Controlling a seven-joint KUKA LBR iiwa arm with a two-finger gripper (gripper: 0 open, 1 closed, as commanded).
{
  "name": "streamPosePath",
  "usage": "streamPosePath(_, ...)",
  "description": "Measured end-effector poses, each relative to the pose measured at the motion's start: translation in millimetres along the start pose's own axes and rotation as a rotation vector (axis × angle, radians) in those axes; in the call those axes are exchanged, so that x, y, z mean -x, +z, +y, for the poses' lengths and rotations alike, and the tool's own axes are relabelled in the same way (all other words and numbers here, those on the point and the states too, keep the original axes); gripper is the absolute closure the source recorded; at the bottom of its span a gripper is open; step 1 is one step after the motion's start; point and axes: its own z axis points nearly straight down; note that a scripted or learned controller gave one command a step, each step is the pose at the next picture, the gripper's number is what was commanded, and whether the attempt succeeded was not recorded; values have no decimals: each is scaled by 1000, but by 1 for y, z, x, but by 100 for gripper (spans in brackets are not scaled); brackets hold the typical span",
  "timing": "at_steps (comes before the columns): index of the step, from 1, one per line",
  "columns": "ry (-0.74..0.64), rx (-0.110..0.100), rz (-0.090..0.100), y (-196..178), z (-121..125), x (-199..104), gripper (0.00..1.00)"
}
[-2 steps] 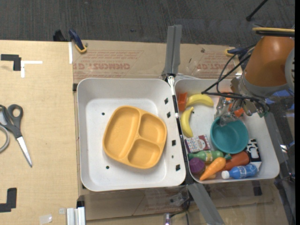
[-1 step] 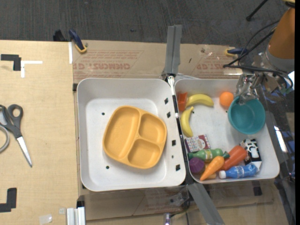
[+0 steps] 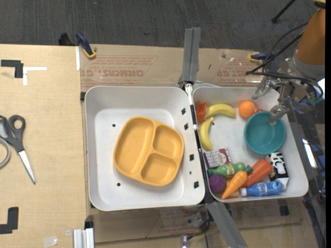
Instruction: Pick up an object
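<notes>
The round teal plastic bowl (image 3: 265, 133) sits by the right bin's (image 3: 297, 190) right wall. The gripper (image 3: 270, 101) hangs empty, fingers spread, above its rim; closing there could skid off the thin edge.

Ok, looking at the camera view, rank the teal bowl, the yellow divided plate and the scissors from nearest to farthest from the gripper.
1. Teal bowl: right bin, just below the gripper, whose tip overlaps the bowl's upper rim.
2. Yellow divided plate: in the middle of the left bin, well to the left.
3. Scissors: on the bench outside the bins, at the far left edge.
</notes>
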Motion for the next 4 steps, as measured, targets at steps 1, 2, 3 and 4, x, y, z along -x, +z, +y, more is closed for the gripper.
streamPosePath(1,49,2,3,70,10,-51,0)
streamPosePath(2,46,2,-16,56,15,-43,100)
streamPosePath(3,252,-10,-31,52,43,-72,100)
streamPosePath(4,311,-13,-56,55,117,-94,100)
